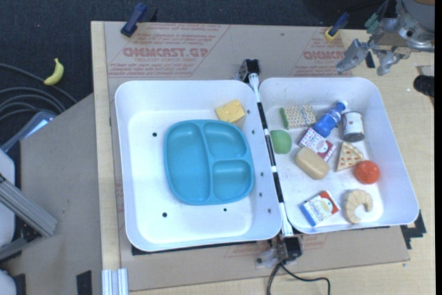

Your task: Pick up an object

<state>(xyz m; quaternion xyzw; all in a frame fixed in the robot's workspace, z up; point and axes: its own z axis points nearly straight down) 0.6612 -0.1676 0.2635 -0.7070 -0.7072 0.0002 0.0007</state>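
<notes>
From my remote seat, the arm's claw (371,57) hangs above the far rim of the right bin (394,110), over the bench rather than over the bin's contents. Its 2 fingers look spread apart, with nothing between them.

Nothing has been picked yet. The candidates all lie in the right bin: a checked cracker (299,115) at the far left, a small bottle with a blue cap (327,121) lying aslant beside it, a dark can (353,126) just to its right, a green ball (280,141) against the divider, a red-and-white carton (316,141), a tan bread roll (311,163), a pizza slice (349,155), a red ball (367,172), a croissant (358,204) and a second carton (320,208) near the front edge. The left bin (138,114) holds a blue divided plate (208,162) and a yellow cheese block (231,111) touching its far edge.

In my judgement, the can is the nearest target to the claw, though it sits close to the bottle. The red ball or the croissant stand freer and would give the fingers clean room on both sides. I would centre the claw over 1 item, turn the fingers across its narrow side, then descend straight. Crowded pieces near the middle risk a pinch on 2 things, or a nudge that sends 1 sliding.
</notes>
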